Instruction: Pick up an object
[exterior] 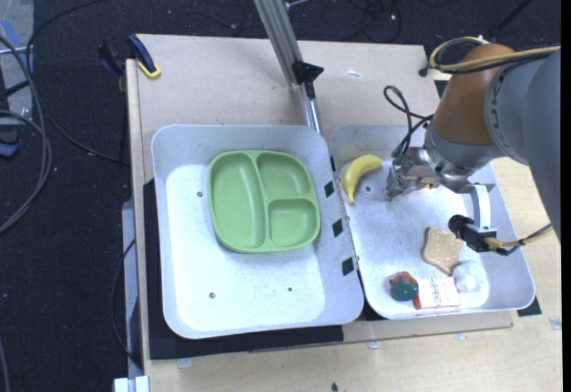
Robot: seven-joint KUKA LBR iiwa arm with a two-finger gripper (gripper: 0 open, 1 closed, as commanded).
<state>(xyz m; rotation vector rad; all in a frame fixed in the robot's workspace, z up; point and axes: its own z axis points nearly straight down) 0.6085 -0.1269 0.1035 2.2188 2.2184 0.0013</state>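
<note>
The worktop carries two shallow white bins side by side. The left bin holds one thing, a green divided plate lying flat toward its far side. The right bin holds the small things: a banana at its far left corner, a tan toast-like piece nearer the front, a red and white packet, a small red and green toy just beside that, and a white lump by the right rim.

The arm reaches into the right bin, and the tool hangs low just beside the banana, apart from it; whether it is released or clenched I cannot tell. The banana looks the likeliest target. To do the pick well, the tool should centre across the banana's narrow width, clear of the bin wall, and descend fully before closing.
</note>
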